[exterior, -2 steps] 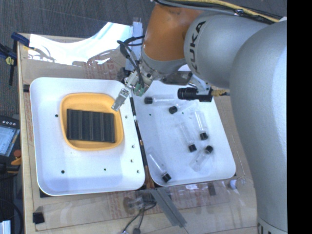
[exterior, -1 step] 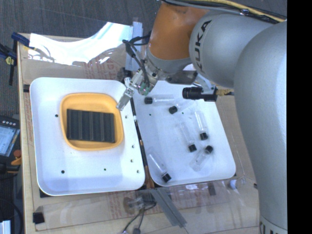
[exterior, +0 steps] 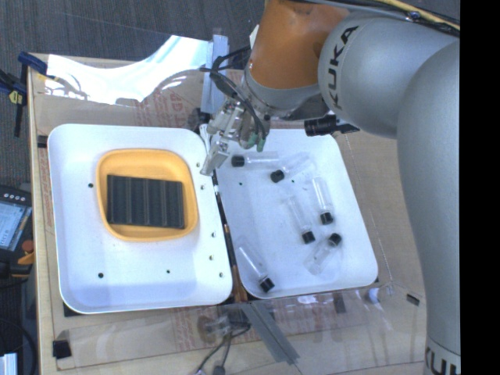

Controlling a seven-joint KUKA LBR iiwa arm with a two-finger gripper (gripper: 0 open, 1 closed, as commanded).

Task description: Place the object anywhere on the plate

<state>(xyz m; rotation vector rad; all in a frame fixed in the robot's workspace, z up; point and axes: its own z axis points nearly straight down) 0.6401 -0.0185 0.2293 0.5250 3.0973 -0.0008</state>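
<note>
A yellow plate (exterior: 144, 168) with a dark ribbed insert (exterior: 146, 201) lies in the left bin (exterior: 78, 272). Several clear vials with black caps lie scattered in the right bin (exterior: 355, 268). One vial (exterior: 251, 161) rests near that bin's far left corner, another vial (exterior: 320, 197) at mid right, and a third vial (exterior: 254, 266) near the front left. My gripper (exterior: 213, 158) hangs over the far left corner of the right bin, close to the divide between the bins. It sits just left of the nearest vial. I see nothing held in it.
The big grey arm (exterior: 391, 76) with its orange band (exterior: 293, 41) covers the upper right. A crumpled clear bag (exterior: 133, 73) lies behind the left bin. Cables and brackets (exterior: 234, 326) sit along the bench's front edge.
</note>
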